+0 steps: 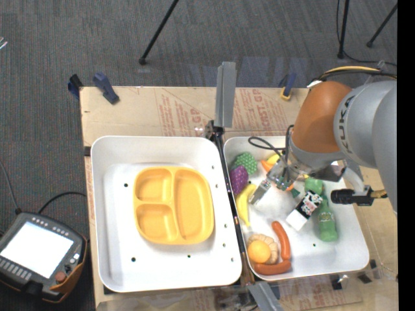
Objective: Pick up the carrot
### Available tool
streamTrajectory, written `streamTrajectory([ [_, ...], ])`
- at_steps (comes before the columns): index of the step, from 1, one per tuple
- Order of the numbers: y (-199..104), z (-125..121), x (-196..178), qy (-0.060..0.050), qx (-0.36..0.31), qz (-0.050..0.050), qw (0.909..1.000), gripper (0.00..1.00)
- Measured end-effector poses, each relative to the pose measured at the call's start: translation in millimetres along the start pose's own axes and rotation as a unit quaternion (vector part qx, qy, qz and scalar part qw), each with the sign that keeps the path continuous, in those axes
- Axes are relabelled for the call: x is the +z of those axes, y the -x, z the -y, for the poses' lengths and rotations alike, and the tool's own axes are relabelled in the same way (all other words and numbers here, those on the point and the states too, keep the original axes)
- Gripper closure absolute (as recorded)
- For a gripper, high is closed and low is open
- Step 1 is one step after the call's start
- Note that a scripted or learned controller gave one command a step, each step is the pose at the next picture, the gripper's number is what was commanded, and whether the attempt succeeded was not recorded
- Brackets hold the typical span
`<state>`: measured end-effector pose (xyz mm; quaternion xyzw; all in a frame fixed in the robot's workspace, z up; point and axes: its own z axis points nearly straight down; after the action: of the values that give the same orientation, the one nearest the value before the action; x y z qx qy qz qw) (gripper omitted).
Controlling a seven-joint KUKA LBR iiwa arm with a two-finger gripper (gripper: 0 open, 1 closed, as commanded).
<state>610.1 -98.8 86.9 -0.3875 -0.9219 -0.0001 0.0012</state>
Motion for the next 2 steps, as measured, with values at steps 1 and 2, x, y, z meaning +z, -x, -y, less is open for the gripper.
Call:
streamTrajectory([
  [1, 9, -23, -2, -0.001, 0.070, 0.003, 0.9976, 0.00],
  [2, 70, 37, -2, 0.004, 0.260, -0.001, 0.9655, 0.00],
])
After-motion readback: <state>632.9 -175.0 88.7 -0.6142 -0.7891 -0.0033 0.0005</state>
